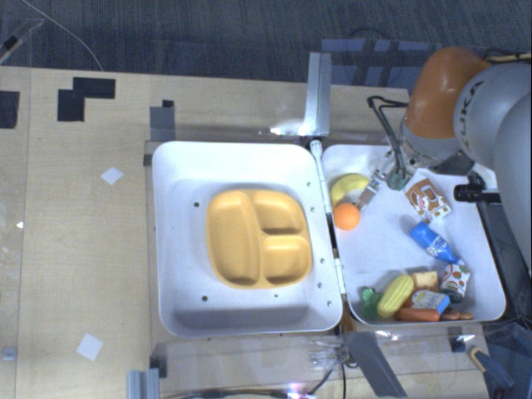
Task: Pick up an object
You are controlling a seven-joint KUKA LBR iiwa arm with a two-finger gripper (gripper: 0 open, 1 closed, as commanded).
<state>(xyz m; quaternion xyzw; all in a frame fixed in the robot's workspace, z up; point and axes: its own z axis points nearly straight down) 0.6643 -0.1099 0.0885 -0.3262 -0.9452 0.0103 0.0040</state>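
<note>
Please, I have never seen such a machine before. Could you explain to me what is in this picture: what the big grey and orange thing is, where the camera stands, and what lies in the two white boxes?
The big grey and orange thing is a robot arm. It reaches in from the right, and its job is to pick up an object. At its end is a small gripper, low over the right bin, close to a yellow fruit and an orange ball. I cannot tell whether it holds anything.

The camera is fixed above the bench and looks down at a slant.

The left bin holds a yellow divided tray. The right bin also holds a small printed packet, a blue packet, and a heap of toy food in its near corner, including a corn cob.
</note>
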